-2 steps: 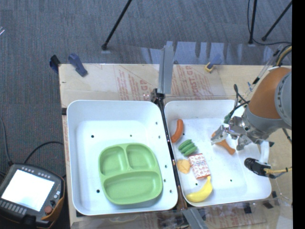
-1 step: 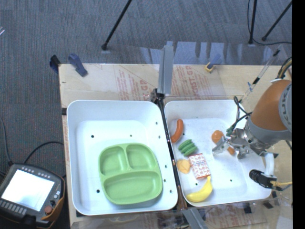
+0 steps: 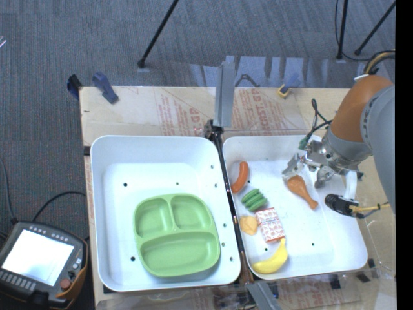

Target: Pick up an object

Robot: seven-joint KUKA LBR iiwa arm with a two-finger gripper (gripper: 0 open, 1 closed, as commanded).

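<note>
I have the gripper [image 3: 308, 166] low over the right bin [image 3: 352, 250], just beside the drumstick [image 3: 302, 190], jaws unreadable, so descending and closing on it comes next.

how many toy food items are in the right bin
6: sausage by the left wall, green beans, orange piece, red packet, banana near the front, drumstick beside the gripper.

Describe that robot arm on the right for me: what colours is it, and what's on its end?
The arm is a thick, rounded tube, grey with an orange band just above the wrist. At its end sits a small gripper of silvery metal parts, bare and mechanical beside the smooth arm. Thin black cables loop around the wrist, and a small black part with a yellowish wire hangs just below it.
</note>
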